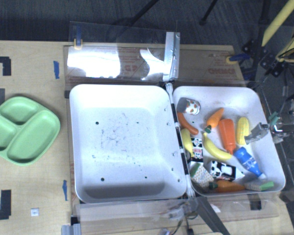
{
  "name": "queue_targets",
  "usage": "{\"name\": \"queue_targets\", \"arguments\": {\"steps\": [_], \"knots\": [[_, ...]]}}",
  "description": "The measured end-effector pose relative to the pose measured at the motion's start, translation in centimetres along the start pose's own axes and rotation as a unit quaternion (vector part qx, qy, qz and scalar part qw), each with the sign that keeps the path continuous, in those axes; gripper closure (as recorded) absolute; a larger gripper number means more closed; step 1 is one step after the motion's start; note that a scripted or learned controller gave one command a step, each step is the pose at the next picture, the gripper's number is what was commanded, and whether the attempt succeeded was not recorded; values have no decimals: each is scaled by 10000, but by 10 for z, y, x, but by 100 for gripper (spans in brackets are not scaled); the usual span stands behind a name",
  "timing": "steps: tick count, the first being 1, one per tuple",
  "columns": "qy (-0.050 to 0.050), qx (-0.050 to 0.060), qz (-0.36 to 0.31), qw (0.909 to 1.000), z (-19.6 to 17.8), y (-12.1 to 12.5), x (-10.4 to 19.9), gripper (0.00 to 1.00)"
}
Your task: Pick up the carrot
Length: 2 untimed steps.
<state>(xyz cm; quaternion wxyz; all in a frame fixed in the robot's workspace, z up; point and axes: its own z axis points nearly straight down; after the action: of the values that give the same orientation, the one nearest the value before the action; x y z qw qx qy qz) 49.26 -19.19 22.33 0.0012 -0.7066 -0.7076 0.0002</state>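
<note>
orange carrot (214, 117) lies in the right bin (264, 106) near a banana (215, 150); claw (257, 132) state unclear.

Plastic on wood

Carrot (227, 135) and banana (215, 149) look smooth, glossy plastic; the bins (122, 102) matt white plastic; the green tray (22, 129) satin plastic; the bench (29, 62) pale bare wood.
</note>
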Motion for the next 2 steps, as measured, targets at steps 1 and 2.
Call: {"name": "queue_targets", "arguments": {"steps": [1,2], "knots": [[-1,-2,-1733,9849,13,8,19,0],[-25,-31,-3262,9453,77,89,22,0]]}}
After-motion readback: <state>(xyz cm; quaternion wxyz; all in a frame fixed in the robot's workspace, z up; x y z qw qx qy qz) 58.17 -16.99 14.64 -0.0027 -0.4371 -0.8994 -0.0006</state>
